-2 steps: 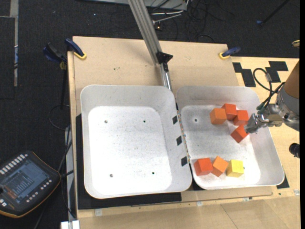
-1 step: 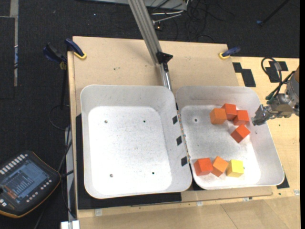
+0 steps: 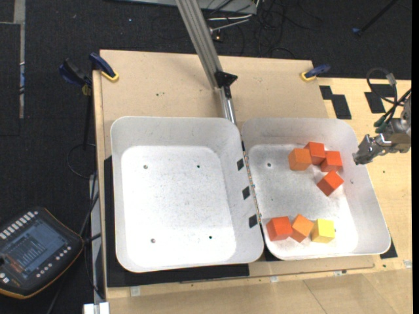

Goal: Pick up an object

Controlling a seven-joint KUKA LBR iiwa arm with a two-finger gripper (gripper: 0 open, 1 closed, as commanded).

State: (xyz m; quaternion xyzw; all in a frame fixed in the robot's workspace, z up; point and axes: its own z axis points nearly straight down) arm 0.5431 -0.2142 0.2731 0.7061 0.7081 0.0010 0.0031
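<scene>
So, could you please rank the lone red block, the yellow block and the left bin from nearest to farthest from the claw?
From the claw, at the right bin's right rim:
1. Lone red block, mid-right of the right bin.
2. Yellow block, front row of that bin.
3. Left bin, far left.

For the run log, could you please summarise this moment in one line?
gripper: at right bin right rim, holding nothing | blocks: seven in right bin | left bin: no blocks
</scene>
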